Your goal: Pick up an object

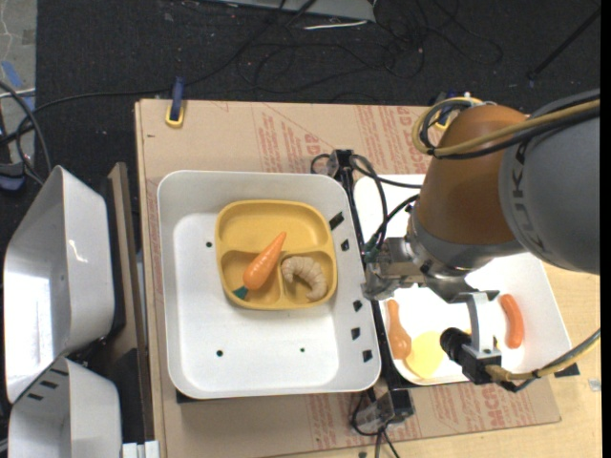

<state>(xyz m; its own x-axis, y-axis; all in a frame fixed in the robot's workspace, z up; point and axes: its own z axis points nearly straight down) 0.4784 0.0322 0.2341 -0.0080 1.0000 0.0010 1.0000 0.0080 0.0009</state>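
Note:
My gripper [386, 277] hangs under the big grey and orange wrist, over the left edge of the right bin [546, 292]. In that bin lie an orange sausage [514, 320] at the right, a slim orange piece [396, 332] just below the gripper, and a pale yellow round piece [425, 356] beside it. The arm hides most of this bin. A yellow divided plate [277, 222] sits in the left bin [191, 351], with an orange carrot [263, 260] and a pale curled shrimp [305, 277] in its compartments.
The divider between the two bins runs right beside the gripper, with black clips [361, 305] along it. Cables [368, 184] loop over the bench behind the bins. White tubs [57, 256] stand off the bench at the far left.

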